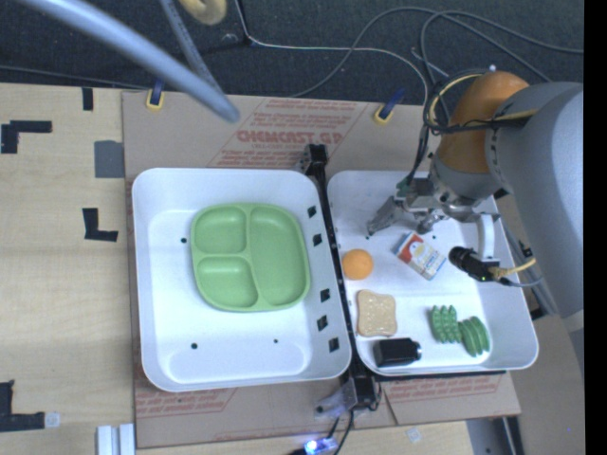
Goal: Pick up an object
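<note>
While nothing sits between the fingers, the pick looks not yet made.
Gripper: the grey two-finger gripper (396,218) hangs spread and empty over the right white plastic bin (517,354).
Nearest object: a small red-and-white carton (420,254) lies just beside it, near a round orange ball (358,264).
Left to do: descend, close, lift.
Writing: red print on the cardboard sheet (285,131), too blurred to read surely.

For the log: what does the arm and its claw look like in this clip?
The arm is bulky, rounded and light grey, with an orange band above the wrist. Thin cables loop around that band. The claw is small, dark grey metal, with two thin fingers. No markings are legible.
</note>
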Robot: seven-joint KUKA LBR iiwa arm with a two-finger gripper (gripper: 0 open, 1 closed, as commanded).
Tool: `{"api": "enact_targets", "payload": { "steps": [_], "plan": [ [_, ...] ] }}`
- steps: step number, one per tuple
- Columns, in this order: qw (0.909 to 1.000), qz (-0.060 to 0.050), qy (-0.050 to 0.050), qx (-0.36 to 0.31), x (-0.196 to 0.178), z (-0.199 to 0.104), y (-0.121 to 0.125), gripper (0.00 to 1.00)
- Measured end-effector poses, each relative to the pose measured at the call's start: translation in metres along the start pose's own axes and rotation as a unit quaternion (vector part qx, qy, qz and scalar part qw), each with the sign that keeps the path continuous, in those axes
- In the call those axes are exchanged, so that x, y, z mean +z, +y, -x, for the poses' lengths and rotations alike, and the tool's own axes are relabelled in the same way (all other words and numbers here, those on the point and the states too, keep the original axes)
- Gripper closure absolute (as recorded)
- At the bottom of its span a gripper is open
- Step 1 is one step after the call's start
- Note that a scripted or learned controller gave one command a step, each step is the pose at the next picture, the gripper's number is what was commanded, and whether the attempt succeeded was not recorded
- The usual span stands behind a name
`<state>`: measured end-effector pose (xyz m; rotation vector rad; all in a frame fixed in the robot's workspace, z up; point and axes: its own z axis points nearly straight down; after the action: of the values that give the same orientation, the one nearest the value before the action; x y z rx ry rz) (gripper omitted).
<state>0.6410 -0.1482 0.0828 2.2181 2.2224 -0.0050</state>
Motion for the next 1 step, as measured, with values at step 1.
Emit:
{"api": "enact_targets", "payload": {
  "steps": [1],
  "plan": [
    [1.0, 0.002, 0.0, -0.001, -0.0136, -0.0004, 0.0015, 1.0]
  ]
}}
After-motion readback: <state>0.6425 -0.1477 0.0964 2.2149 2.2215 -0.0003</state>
